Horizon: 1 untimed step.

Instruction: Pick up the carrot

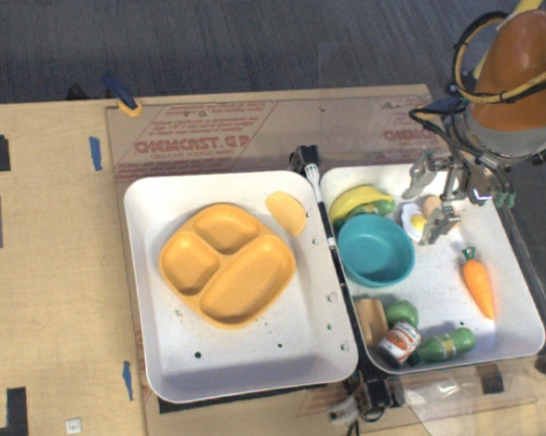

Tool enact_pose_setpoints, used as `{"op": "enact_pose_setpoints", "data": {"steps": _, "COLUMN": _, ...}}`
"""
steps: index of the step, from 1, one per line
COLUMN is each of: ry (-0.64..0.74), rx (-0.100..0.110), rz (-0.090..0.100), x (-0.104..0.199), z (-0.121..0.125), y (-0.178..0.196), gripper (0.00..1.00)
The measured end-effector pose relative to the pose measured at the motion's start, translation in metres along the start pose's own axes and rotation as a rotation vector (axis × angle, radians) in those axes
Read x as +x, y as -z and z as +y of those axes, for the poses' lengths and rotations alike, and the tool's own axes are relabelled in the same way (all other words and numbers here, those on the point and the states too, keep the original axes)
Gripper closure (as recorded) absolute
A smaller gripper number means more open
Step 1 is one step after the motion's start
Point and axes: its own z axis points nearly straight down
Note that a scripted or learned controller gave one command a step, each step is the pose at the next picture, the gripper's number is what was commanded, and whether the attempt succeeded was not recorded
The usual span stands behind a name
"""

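— While the arm reaches in from the right, where does the carrot lie?

— It lies on the floor of the right bin, near that bin's right wall, green top pointing away and orange tip toward the near edge. Nothing touches it.

— And the claw?

— It hangs over the far part of the same bin, above a small white and yellow piece, apart from the carrot. Its thin metal fingers look spread, with nothing between them.

— What else sits there?

— A teal bowl with a yellow banana behind it; along the near edge a green vegetable, a small can and a brown block. The left bin on the tabletop carries an orange divided plate and a pale yellow slice beside it.
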Motion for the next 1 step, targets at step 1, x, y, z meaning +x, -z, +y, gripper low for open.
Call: {"op": "enact_pose_setpoints", "data": {"steps": 1, "ry": 0.214, "rx": -0.001, "rz": 0.006, "x": 0.0178, "z": -0.0793, "y": -0.0634, "gripper": 0.0}}
